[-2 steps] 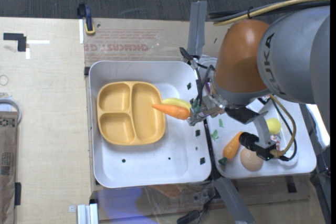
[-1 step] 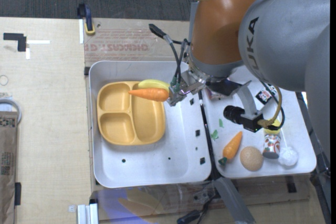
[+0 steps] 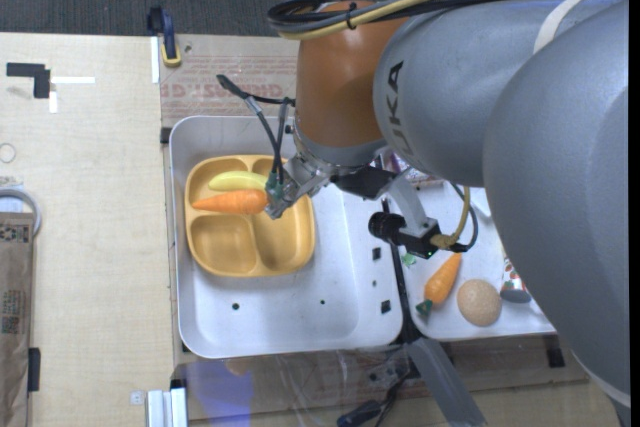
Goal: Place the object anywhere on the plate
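Note:
A yellow divided plate point(image 3: 235, 250) lies in the left white bin point(image 3: 270, 315). On its upper section rest a yellow banana point(image 3: 237, 181) and, just below it, an orange carrot point(image 3: 228, 202) lying crosswise. My gripper point(image 3: 277, 196) hangs over the plate's upper right part, its tip at the carrot's right end. I cannot make out how the tip stands on the carrot. The big grey arm with its orange band covers the bin's upper right.
In the right bin point(image 3: 480, 320) lie a second small carrot point(image 3: 442, 279), a tan egg-shaped thing point(image 3: 479, 302) and a metal spoon end point(image 3: 515, 291). The bins' divider runs at about point(image 3: 405, 315). Pale bench top stretches to the left.

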